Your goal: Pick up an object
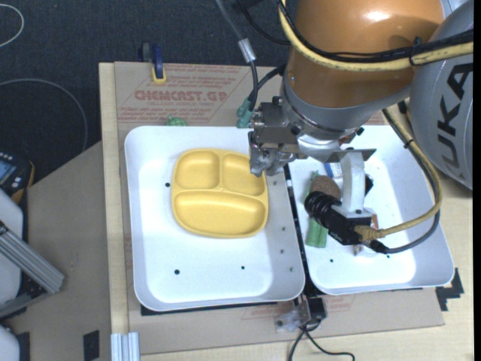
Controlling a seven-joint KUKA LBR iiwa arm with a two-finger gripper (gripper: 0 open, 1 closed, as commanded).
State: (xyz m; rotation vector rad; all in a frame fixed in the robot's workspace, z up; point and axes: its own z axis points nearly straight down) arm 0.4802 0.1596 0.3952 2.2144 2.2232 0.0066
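You see two shallow white bins side by side on the bench, the left bin (150, 277) and the right bin (406, 269), touching along their inner rims. In the left bin lies a yellow divided plate (219, 194), flat and right way up, with two small compartments at the far side and one long compartment nearer you; its right edge sits close to the seam between the bins. The arm (361, 43) comes in from the right, its orange band filling the top of the view, and its wrist hangs over the seam. The gripper (259, 164) sits at the upper right corner of the plate, just at or above the plate's rim; whether it touches the plate you cannot tell, and how it stands, open or shut, you cannot tell either, because the wrist hardware hides it. In the right bin, beneath the arm, you can make out a small green block (316, 235) near the left wall, a brown speckled piece (323, 183) beyond it, and a black part of the arm's fittings (334, 216) lying across them. A brown board (180, 92) with red lettering lies under the bins.
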